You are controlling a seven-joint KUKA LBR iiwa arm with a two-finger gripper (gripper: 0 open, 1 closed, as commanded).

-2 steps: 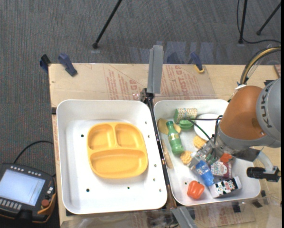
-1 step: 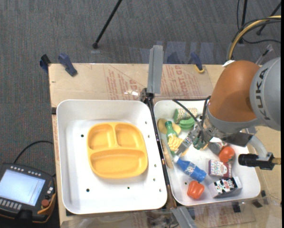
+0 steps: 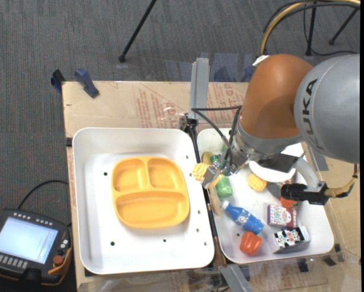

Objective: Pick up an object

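The grey arm (image 3: 328,102), with its broad orange band (image 3: 276,96), reached in from the right and covered the upper part of the right bin (image 3: 325,236). The left bin (image 3: 91,163) held a yellow plate (image 3: 150,191) with three compartments, lying flat near its middle. The gripper (image 3: 215,176) hung low at the right bin's left edge, just beside the divider between the two bins; it was too small and cluttered in the view to tell whether it stood apart or closed, and nothing could be made out in its grasp.

The loose objects all lay in the right bin. A white dish (image 3: 273,173) sat partly under the wrist. A blue bottle (image 3: 243,216) with a white cap lay on its side, slanting down toward the right, near the bin's middle. A black-and-white carton (image 3: 290,238) rested by the lower right corner, with a pink box (image 3: 281,215) just above it. A red-orange pepper (image 3: 250,243) sat near the bottom edge, just below the bottle. A green piece (image 3: 223,189) lay just below the gripper, a yellow knobbly piece (image 3: 199,171) just to the gripper's left at the divider, and a small yellow lump (image 3: 257,182) beside the dish.
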